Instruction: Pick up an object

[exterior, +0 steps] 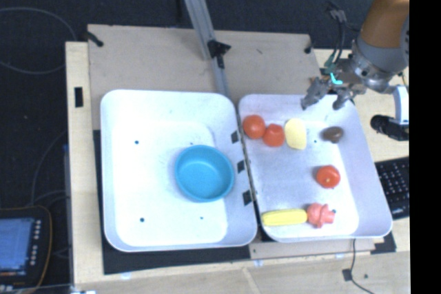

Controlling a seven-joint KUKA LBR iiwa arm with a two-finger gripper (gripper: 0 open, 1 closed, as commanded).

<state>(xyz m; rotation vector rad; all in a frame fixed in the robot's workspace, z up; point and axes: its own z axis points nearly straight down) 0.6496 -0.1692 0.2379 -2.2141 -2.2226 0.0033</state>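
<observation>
My gripper [324, 100] hangs open over the far edge of the right bin [289, 169], with nothing between its fingers. Below it in that bin lie two red tomatoes [253, 126] [273, 135] side by side, a pale yellow lemon-like piece [295, 133] and a small brown object [333, 134]. Farther toward the front sit another red tomato [328, 176], a yellow banana [284, 217] and a pink toy [320, 214]. The brown object is the nearest to my fingers, slightly right and forward of them.
The left bin [138, 120] holds a blue bowl [202, 172]. A slanted metal post [196, 7] rises behind the bins. A keyboard [394, 186] lies at the right, and a small screen [21, 244] sits at the lower left.
</observation>
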